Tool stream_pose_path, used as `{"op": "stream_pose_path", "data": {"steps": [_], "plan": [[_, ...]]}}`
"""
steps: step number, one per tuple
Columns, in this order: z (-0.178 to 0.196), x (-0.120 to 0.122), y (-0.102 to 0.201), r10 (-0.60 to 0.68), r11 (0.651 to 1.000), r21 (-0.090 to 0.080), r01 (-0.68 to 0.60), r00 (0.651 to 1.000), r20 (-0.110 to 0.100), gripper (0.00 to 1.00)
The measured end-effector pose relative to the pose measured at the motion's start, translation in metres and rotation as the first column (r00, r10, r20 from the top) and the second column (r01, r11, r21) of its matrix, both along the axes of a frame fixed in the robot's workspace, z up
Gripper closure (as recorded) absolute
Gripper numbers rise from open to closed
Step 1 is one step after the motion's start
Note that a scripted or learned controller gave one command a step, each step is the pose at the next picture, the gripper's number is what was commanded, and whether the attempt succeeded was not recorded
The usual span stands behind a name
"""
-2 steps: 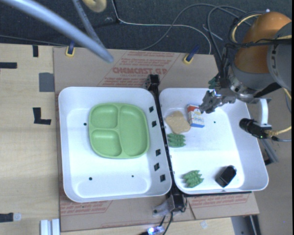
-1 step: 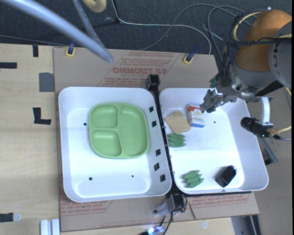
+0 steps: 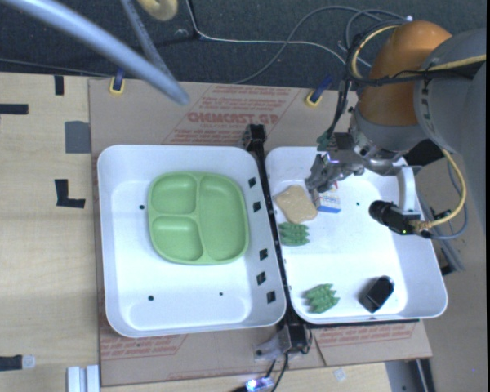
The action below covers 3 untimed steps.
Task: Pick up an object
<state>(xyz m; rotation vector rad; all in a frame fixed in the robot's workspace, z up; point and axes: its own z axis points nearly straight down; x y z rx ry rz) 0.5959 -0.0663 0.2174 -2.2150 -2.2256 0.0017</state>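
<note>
gripper (image 3: 325,178) low in right bin (image 3: 420,260), upper centre-right of frame, just beside tan object (image 3: 296,204); grasp state: cannot tell.

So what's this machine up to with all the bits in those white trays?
A grey robot arm reaches in over the right-hand bin, trying to pick something up. Its gripper hangs low at the bin's far left part, right beside a tan, bread-like piece; whether it has hold of anything cannot be told from here. Also in that bin lie two small green leafy items, a black object and a small blue-and-white thing. The left bin holds a green divided plate.
</note>
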Motion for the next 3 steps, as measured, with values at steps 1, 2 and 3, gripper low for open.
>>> {"op": "stream_pose_path", "data": {"steps": [1, 2, 3], "plan": [[0.01, -0.01, 0.053, 0.001, 1.0, 0.001, -0.001, 1.0, 0.0, 1.0], [-0.002, -0.016, 0.105, 0.001, 1.0, 0.0, -0.001, 1.0, -0.001, 1.0], [0.008, -0.02, 0.167, 0.002, 1.0, 0.0, -0.002, 1.0, 0.0, 1.0]]}}
